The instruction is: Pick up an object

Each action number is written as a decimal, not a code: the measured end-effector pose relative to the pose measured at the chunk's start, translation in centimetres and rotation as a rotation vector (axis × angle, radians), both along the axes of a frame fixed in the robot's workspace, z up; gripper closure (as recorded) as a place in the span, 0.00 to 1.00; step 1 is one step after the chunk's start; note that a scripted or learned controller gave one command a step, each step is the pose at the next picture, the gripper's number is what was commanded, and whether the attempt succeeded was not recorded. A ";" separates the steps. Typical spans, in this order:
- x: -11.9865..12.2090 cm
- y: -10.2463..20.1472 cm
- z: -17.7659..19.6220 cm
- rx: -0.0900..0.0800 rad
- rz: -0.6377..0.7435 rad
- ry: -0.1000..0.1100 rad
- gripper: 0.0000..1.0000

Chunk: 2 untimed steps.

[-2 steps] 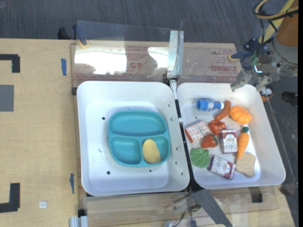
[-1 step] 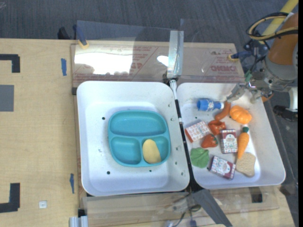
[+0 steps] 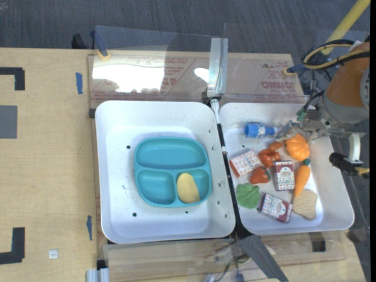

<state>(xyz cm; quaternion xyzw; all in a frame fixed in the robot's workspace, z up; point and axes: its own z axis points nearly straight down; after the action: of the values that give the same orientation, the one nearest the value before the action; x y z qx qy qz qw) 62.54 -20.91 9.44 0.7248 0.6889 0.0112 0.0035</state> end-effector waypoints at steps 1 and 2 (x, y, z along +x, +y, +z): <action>-0.3 -0.2 0.2 -0.003 -0.001 0.011 1.00; 3.7 3.4 -1.0 -0.013 -0.033 0.044 1.00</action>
<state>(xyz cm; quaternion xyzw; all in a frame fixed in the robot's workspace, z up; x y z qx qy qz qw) 66.20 -17.55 8.47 0.7359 0.6770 -0.0091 -0.0068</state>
